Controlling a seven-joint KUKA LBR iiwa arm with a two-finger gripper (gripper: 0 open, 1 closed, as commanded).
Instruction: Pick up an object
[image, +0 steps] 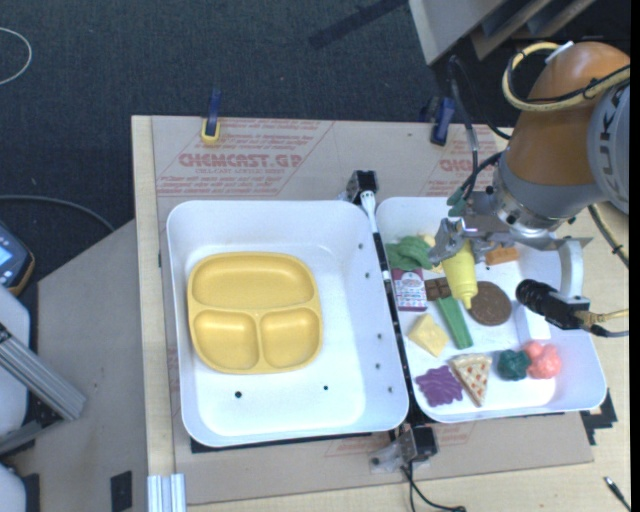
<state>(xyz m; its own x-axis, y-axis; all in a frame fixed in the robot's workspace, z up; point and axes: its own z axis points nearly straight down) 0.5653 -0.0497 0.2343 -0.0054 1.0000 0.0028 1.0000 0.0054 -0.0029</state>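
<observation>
One yellow mustard bottle (460, 277) directly under hand (455, 243), right bin (575, 385)

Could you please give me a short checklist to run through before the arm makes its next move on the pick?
1. Gripper is over the right bin, above the toys: ok.
2. A target lies under it; the yellow bottle is closest: ok.
3. An object is already held: cannot tell.
4. Room around the bottle: not ok; the green stick and brown disc crowd it.
5. Left bin holds the yellow tray, well apart from the arm: ok.
</observation>
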